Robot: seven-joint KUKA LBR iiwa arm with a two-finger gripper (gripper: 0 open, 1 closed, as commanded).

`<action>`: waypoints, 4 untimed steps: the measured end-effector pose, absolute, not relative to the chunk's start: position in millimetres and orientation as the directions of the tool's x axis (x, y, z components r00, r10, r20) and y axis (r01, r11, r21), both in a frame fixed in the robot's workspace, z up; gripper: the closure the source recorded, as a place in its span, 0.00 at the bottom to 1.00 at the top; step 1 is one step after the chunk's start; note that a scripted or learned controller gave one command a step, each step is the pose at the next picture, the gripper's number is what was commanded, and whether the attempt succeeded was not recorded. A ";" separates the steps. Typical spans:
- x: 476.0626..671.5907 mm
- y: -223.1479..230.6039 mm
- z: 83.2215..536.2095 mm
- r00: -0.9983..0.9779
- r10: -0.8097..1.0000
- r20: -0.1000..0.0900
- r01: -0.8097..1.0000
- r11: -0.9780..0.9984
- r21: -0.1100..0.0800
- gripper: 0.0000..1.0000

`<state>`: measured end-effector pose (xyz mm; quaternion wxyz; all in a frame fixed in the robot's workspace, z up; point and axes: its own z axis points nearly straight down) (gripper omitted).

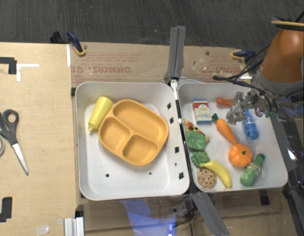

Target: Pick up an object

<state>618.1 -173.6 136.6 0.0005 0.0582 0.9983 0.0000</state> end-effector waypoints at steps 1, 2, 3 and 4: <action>557.1 -172.4 89.6 -0.999 -0.041 0.000 -0.041 0.999 0.002 1.00; 597.9 -191.4 91.0 -0.978 0.209 -0.003 0.209 0.978 0.001 1.00; 597.9 -191.4 91.0 -0.978 0.208 -0.003 0.208 0.978 0.001 0.00; 545.4 -160.6 88.9 -0.982 0.188 0.003 0.188 0.982 0.001 0.00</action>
